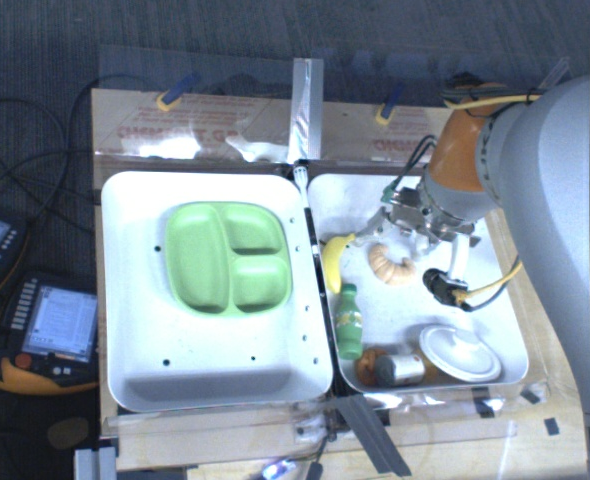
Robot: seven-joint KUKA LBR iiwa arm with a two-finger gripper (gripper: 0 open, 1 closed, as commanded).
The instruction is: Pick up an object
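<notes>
Gripper [407, 230] sits low in the right bin [510, 313], just above/touching the croissant [391, 265] near bin centre; can't tell from this angle what the tool's state is. Croissant looks light, prob soft w/ a ridged, non-slippery surface, so best taken across its thick middle, w/ banana [332, 259] & green bottle [348, 320] close on its left

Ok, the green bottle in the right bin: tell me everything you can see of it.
The green bottle is small, translucent green plastic by its look, with a yellowish label band around the middle. It lies on its side along the left wall of the right bin, its narrower end toward the banana above it. Its lower end meets the brown container. The gripper is well apart from it.
</notes>
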